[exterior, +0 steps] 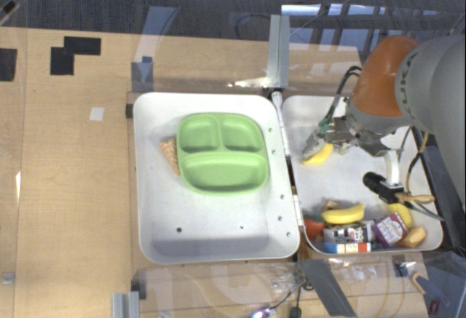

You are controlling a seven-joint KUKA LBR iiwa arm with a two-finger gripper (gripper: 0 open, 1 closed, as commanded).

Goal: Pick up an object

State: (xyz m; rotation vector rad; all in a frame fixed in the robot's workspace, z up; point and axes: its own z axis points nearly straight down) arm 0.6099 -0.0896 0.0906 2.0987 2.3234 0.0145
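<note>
Wooden bench under the camera, two white bins side by side, and the action is all in the right bin. Taking the green divided tray as the marker: it sits in the middle of the left bin with a tan cracker-like piece tucked against its left edge, and the gripper hangs off to the tray's right, just past the wall between the bins. A small yellow piece is right at the fingertips, about level with the tray's lower half, but whether the claw is apart, together or clamped on it cannot be told from this angle. Further right and below the tray's level, a banana, a purple carton and other small items crowd the bin's near edge. The risk looks like a thin pinch: if the yellow piece is caught only by one end, it could swing and drop on the lift, or the fingers could clip the bin wall so close beside them.
</note>
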